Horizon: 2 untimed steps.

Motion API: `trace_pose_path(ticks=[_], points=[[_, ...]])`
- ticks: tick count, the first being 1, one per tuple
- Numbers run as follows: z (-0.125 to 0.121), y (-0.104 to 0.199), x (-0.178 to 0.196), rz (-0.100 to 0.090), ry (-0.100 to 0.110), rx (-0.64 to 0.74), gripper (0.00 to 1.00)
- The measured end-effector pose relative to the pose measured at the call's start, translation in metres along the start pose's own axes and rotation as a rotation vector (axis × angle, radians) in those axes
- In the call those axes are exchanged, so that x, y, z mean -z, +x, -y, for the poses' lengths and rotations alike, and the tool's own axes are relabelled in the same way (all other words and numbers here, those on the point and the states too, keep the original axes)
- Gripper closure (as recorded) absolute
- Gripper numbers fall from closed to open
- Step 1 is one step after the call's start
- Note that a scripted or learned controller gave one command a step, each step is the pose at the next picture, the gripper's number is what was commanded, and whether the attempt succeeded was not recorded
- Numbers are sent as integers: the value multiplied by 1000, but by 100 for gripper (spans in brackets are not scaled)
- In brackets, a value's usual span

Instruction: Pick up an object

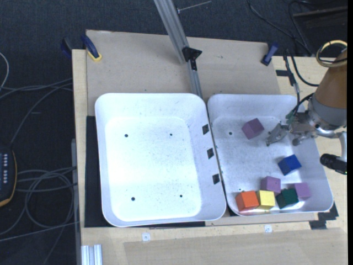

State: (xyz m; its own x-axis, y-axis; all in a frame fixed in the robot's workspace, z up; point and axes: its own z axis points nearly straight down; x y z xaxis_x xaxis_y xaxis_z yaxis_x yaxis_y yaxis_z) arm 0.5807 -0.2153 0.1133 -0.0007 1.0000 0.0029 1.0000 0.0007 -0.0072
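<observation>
We are looking down on two white bins. The gripper [285,135] is hanging over the right bin [231,148], toward its three o'clock side, fingers spread wide and holding nothing. A purple block [252,128] is lying just at the gripper's nine o'clock, apart from it. A blue block [289,164] is sitting at its six o'clock. Along the bin's six o'clock edge, orange [247,200], yellow [266,199], green [287,197] and two more purple blocks [271,183] are clustering.
</observation>
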Motion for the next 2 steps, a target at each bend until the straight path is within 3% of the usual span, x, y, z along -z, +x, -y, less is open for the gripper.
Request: trace_pose_path(ticks=[1, 2], points=[[-3, -1, 16, 3, -11, 1, 100], [-13, 4, 75, 6, -16, 2, 100]])
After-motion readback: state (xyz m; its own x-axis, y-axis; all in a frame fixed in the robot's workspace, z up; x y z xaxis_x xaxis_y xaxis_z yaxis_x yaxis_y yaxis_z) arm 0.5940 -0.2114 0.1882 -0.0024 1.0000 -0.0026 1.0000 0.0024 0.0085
